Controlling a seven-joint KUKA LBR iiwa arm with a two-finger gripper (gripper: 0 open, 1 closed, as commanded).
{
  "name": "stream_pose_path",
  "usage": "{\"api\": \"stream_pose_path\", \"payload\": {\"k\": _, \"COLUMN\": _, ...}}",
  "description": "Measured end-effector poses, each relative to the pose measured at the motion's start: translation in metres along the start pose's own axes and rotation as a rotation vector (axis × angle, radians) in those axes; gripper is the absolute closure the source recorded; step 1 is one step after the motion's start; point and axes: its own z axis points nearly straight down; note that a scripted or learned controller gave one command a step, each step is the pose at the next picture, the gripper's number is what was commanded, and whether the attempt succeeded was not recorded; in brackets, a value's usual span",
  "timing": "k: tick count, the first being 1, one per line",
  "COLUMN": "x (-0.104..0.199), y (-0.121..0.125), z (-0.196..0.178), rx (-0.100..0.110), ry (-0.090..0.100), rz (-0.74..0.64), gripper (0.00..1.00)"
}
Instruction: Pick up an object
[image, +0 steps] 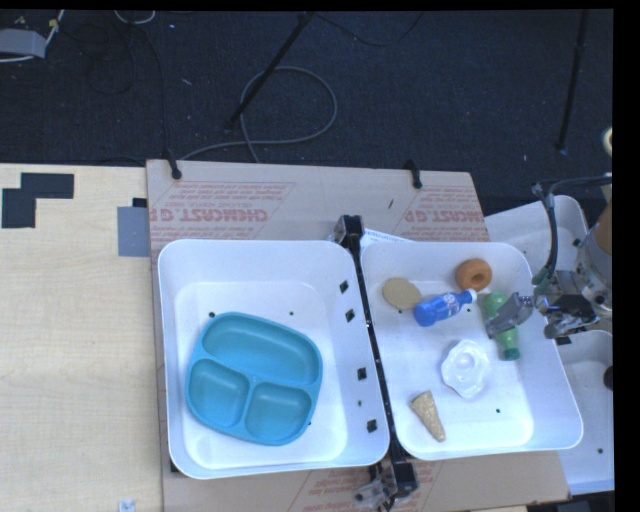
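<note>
Left bin (180, 300), centre-left of frame: one blue divided tray (255, 377) lying flat, far from the arm, not in play.

Right bin (545, 430), centre-right, going left to right: tan round lump (401, 293) near the divider; cone-shaped piece (429, 415) low in the bin, tip toward the bottom edge of frame; blue bottle (441, 307) lying down, long axis running lower left to upper right, pale cap end pointing toward the orange ring (473, 274); white crumpled item (466, 368) mid-bin; green item (503, 323) at the bin's right side, long axis roughly vertical in frame, lower end aimed at the bottom edge.

Gripper (520, 312) sits at the right side of the right bin, touching or just over the upper end of the green item. Too small and cluttered to read whether it is spread or pressed together; cannot tell, and nothing is clearly seen between the tips.

Step, as a judgement: approach/grasp stage on the green item, the likely target, which lies in the bin, not lifted. Next move calls for closing across the item's short width, square to its long axis, then a straight lift clear of the bin wall and the nearby bottle.

Risk: a glancing contact could push it against the white item.
</note>
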Motion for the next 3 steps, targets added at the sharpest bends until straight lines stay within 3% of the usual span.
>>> {"api": "stream_pose_path", "payload": {"k": 1, "x": 0.0, "y": 0.001, "z": -0.004, "rx": -0.008, "ry": -0.002, "rz": -0.001, "gripper": 0.0}}
{"api": "stream_pose_path", "payload": {"k": 3, "x": 0.009, "y": 0.006, "z": 0.087, "rx": -0.004, "ry": 0.0, "rz": -0.001, "gripper": 0.0}}
